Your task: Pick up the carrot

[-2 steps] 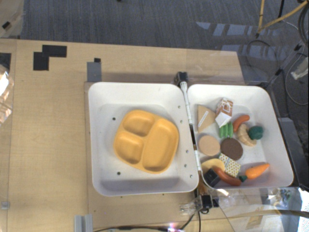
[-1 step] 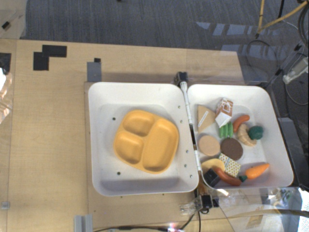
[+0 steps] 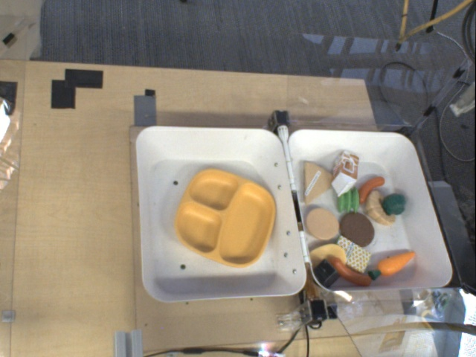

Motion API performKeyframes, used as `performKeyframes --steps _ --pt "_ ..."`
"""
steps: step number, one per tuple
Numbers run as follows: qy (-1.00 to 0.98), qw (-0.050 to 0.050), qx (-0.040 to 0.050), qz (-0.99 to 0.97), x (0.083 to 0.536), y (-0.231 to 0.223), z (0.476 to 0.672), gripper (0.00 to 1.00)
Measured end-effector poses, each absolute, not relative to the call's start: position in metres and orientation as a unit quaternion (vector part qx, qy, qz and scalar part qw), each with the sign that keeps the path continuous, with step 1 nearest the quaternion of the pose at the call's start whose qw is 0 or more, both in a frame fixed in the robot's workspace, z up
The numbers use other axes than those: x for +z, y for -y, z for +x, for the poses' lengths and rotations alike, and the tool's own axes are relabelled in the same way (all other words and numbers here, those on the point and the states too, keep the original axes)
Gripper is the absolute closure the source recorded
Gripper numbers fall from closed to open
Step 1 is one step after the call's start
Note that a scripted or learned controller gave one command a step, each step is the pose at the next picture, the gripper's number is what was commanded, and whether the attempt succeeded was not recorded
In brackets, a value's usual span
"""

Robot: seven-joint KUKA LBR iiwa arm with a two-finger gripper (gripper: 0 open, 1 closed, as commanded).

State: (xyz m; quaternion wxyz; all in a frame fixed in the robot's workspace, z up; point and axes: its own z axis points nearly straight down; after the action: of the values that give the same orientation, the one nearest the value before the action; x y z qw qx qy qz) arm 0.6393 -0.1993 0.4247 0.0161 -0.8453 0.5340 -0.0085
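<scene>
One carrot [image 3: 396, 262] lies in the right bin [image 3: 428, 199], at its near right corner, orange body pointing right and green top toward a red sausage [image 3: 351, 273] just beside it. Other toy foods crowd the same bin: a brown disc [image 3: 358, 229], a tan disc [image 3: 323, 224], a cheese wedge [image 3: 315, 181], and what may be broccoli [image 3: 395, 203]. The left bin [image 3: 156, 199] holds a yellow tray [image 3: 225, 216]. The state of the tool cannot be told. Judged from this, nothing is done: approach, grasp and lift all remain.

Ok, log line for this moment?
carrot: right bin, near front edge | yellow tray: left bin | pick: not yet done
</scene>
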Motion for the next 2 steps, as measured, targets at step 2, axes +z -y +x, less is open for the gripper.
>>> performKeyframes --steps 2 --pt "-0.518 0.005 0.0005 -0.855 0.369 0.190 0.671 0.00"
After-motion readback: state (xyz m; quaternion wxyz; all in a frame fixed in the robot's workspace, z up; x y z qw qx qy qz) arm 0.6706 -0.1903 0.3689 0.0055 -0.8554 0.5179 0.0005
